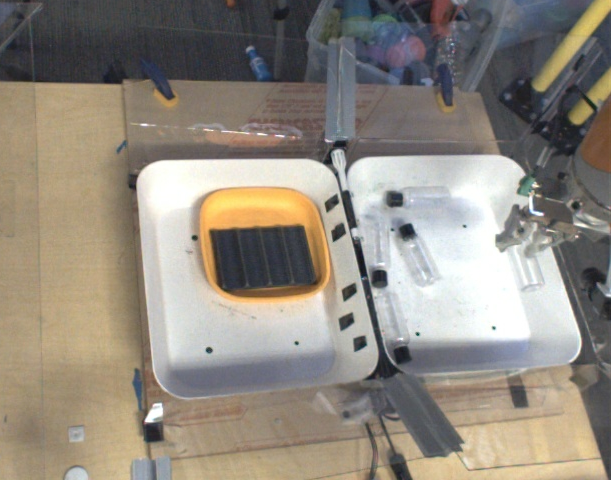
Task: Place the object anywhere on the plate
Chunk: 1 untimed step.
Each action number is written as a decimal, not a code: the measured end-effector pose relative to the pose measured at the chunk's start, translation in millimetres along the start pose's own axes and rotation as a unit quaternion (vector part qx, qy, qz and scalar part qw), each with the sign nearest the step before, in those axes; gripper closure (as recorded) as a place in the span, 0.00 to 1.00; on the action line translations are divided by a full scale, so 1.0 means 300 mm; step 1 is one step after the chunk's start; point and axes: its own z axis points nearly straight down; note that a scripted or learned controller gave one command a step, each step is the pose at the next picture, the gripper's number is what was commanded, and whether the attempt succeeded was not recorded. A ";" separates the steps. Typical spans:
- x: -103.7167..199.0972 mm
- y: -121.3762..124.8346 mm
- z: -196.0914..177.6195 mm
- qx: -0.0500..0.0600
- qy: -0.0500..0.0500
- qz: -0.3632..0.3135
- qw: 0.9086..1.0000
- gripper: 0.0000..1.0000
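An orange plate [264,208] lies in the left bin [175,328], and a black ribbed block [263,257] rests on it. Several clear vials with black caps lie in the right bin [485,338]; one [417,254] is near its middle and another [417,197] lies at the back. My gripper [526,236] hangs over the right bin's right side. A clear vial [530,270] sticks down from between its fingers, and it is shut on that vial.
A black divider strip [347,268] runs between the two bins, with two more clear vials [380,263] lying along its right side. A clear tub of coloured toys [405,18] stands behind the bench.
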 end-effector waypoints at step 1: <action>-0.011 0.255 0.043 -0.002 -0.001 -0.147 0.989 1.00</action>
